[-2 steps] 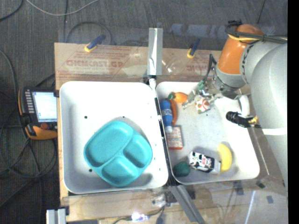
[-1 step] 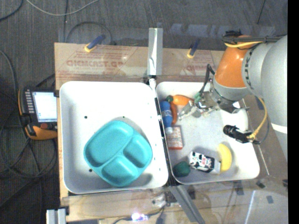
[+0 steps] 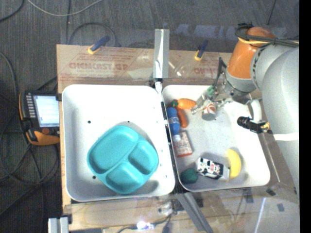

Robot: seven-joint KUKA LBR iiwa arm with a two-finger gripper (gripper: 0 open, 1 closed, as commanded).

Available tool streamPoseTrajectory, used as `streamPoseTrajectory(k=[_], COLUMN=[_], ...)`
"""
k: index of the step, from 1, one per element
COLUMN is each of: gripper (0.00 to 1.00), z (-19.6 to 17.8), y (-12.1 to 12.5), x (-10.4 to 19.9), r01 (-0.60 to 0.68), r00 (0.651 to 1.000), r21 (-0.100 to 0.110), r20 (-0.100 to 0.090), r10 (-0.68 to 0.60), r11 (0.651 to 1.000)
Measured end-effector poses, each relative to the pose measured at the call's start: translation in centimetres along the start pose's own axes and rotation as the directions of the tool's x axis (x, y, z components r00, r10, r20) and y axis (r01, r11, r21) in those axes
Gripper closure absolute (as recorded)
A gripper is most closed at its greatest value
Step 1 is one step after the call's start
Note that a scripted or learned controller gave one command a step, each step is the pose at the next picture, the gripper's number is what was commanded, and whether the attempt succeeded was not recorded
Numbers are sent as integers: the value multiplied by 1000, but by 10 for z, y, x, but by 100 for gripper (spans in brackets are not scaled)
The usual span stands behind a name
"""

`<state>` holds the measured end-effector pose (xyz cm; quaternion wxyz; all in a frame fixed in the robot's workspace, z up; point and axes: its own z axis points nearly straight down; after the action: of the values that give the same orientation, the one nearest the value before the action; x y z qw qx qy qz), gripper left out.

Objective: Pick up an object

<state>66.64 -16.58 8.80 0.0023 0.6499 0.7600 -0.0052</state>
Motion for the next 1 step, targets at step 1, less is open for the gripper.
streamPoseTrajectory(k=[1], gripper=[0], z=[-1], y=[-1], x=[-34], r01=[4], r00=[1000], r21=[-4], r20=[-14], r10=[-4], r11=[1000])
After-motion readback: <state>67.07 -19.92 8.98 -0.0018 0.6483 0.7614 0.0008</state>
